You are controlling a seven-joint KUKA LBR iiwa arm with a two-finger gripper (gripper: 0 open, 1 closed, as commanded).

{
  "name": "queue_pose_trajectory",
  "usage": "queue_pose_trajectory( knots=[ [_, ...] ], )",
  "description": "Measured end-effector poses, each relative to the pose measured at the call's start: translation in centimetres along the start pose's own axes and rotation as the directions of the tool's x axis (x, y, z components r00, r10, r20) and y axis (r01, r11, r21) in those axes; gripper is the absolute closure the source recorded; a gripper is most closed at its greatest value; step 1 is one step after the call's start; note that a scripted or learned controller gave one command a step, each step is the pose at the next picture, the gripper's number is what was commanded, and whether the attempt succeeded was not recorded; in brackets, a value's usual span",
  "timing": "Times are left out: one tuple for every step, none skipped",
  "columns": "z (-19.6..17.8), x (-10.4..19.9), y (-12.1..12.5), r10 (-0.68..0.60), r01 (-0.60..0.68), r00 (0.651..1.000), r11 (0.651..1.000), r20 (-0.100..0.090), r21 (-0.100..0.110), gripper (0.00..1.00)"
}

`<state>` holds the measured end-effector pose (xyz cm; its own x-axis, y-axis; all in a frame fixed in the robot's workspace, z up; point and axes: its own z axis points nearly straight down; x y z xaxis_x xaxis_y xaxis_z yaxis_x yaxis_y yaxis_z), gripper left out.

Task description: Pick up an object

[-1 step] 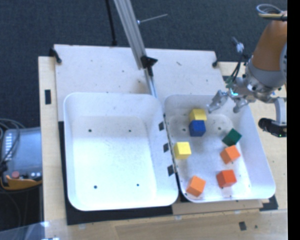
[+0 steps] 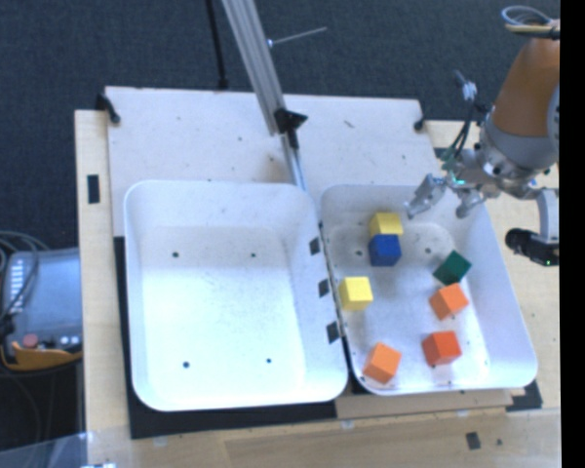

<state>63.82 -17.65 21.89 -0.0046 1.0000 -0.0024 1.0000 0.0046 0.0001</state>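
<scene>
The right bin (image 2: 507, 320) holds several small cubes: a yellow cube (image 2: 386, 225) touching a blue cube (image 2: 384, 250) near the back, another yellow cube (image 2: 356, 292) at the left wall, a dark green cube (image 2: 452, 267), an orange cube (image 2: 448, 301), a red-orange cube (image 2: 441, 347) and an orange cube (image 2: 381, 363) at the front. My gripper (image 2: 447, 196) hovers over the bin's back right part, fingers spread apart and nothing between them. It stands right of and behind the yellow and blue pair.
The left bin (image 2: 136, 291) lies beside the right one. A slanted metal pole (image 2: 258, 61) runs down to the gap between the bins at the back. A grey device with cables (image 2: 39, 305) sits off the bench's left edge.
</scene>
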Motion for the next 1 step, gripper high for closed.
queue_pose_trajectory(
  knots=[
    [6.0,0.67,0.09,-0.004,0.004,1.0,1.0,-0.002,0.005,0.0]
  ],
)
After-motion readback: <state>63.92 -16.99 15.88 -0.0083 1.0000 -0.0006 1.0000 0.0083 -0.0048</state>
